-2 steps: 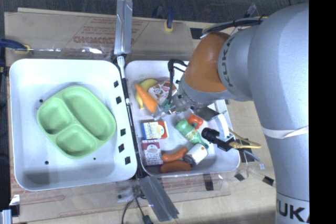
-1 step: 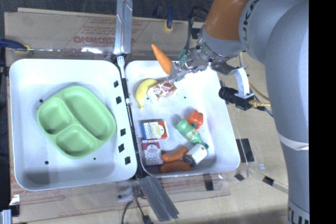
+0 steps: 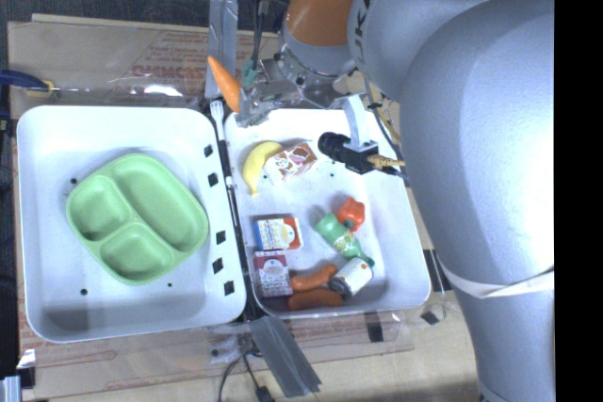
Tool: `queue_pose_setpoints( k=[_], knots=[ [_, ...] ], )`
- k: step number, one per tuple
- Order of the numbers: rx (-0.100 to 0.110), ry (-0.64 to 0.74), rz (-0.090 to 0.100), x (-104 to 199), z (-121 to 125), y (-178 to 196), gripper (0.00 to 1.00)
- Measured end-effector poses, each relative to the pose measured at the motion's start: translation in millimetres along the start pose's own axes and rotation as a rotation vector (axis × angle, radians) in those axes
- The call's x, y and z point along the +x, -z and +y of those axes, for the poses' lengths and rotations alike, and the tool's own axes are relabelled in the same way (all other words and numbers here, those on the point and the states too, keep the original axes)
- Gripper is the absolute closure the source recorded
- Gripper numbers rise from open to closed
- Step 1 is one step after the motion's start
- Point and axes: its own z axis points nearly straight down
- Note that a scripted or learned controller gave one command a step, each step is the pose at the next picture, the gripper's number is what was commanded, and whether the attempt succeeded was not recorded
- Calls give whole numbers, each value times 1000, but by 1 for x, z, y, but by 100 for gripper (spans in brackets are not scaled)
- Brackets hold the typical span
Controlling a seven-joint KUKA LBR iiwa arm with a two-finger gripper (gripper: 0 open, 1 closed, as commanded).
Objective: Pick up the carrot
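The gripper (image 3: 234, 99) holds the carrot (image 3: 224, 82) between its fingers above the bins' divider; next it needs a steady lift.

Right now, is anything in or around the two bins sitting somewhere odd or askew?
Yes. The carrot is raised at the back of the bench above the divide between the bins, tilted, next to the gripper. Whether it is gripped cannot be told. The green divided plate lies flat in the left bin.

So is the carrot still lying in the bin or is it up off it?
Up: the carrot hangs tilted at the gripper, above the bins' back edge.
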Motion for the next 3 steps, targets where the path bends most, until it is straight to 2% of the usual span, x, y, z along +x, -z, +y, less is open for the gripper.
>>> queue_pose_setpoints(
  k=[1, 2, 3],
  knots=[
    [4, -66, 1, -31, 7, -44, 100],
    [1, -221, 0, 76, 30, -5, 100],
    [0, -247, -1, 35, 11, 52, 100]
  ],
)
